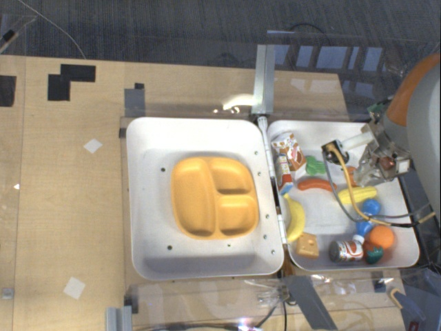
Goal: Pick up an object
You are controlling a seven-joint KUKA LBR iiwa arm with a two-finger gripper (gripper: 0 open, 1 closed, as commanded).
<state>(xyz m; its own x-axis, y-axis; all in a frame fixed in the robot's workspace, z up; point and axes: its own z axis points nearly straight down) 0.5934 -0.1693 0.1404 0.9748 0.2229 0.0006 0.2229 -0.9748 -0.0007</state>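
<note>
Two white bins sat side by side on the desk (62, 205). Lying flat in the middle of the left bin (148, 185) was a yellow tray (210, 198) with three compartments. The right bin (406, 254) held the small things: a carton (288, 158) against its left wall, a green piece (315, 165) just beside it, and a red pepper (315, 183) below that. A banana (296, 219) lay along the left wall, with a tan cheese wedge (308, 245) near its lower end. Toward the near right corner, a can (344, 251), an orange (380, 238), a dark green piece (373, 256) and a blue piece (369, 208) were crowded together, some touching. A yellow cable (348, 192) crossed the bin above them.

The arm (420, 109) reached in from the right, and the claw (368, 165) hung over the upper right part of the right bin. I could not tell how it stood, nor whether anything was caught in it.
</note>
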